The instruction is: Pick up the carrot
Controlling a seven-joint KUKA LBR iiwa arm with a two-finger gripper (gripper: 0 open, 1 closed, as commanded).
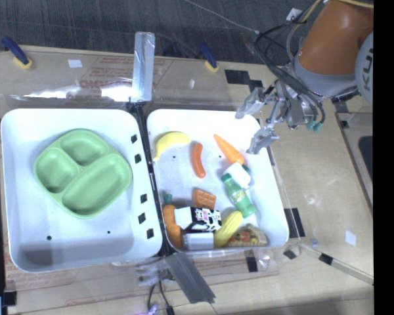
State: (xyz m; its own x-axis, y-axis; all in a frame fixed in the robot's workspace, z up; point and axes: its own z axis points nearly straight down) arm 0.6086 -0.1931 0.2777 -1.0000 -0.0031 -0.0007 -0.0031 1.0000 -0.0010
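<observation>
Two fingers of the gripper [253, 126] stand spread apart, holding nothing, above the right bin's [279, 205] upper right rim. The carrot [228, 149] lies in that bin, just left of the lower fingertip.

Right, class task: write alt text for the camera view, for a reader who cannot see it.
A robot hand hangs open over the right bin's far corner, just right of a carrot lying among toy foods. The left bin holds a green plate.

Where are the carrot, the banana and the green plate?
carrot [228, 149]: camera view, middle of its orange body.
banana [171, 141]: camera view, middle of its yellow curve.
green plate [83, 171]: camera view, ridge between its compartments.
</observation>
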